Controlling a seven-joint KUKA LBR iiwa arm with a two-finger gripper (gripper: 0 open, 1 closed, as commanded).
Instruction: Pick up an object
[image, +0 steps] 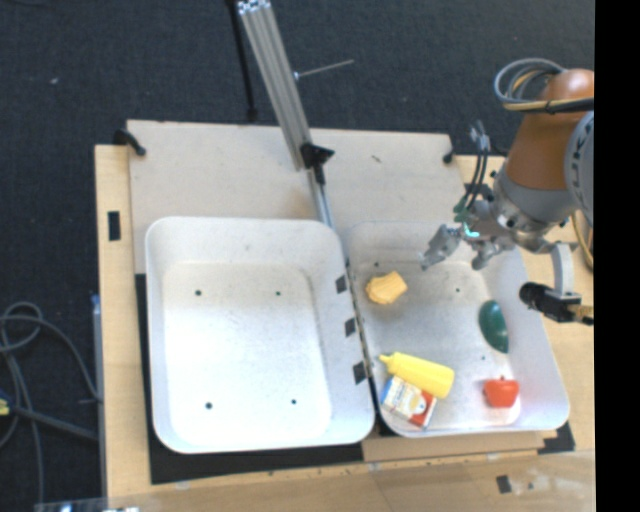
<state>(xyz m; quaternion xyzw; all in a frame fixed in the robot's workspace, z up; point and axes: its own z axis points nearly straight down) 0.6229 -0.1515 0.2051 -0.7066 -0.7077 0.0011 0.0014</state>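
Observation:
The right bin (535, 350) holds several objects. A yellow lump (386, 288) lies near its left wall. A dark green piece (493, 323) rests toward the right side. A yellow bottle (418, 371) lies on its side at the front, with a small red and white carton (405, 402) just below it. A red piece (501, 391) sits at the front right. My gripper (461, 247) hovers over the back of this bin, open, its fingers (437, 245) spread with nothing between them. It is up and to the right of the yellow lump.
The left bin (165, 300) lies beside the right one. A slanted metal post (285, 95) rises from the bench behind the bins. The arm comes in from the right, over the right bin's back corner.

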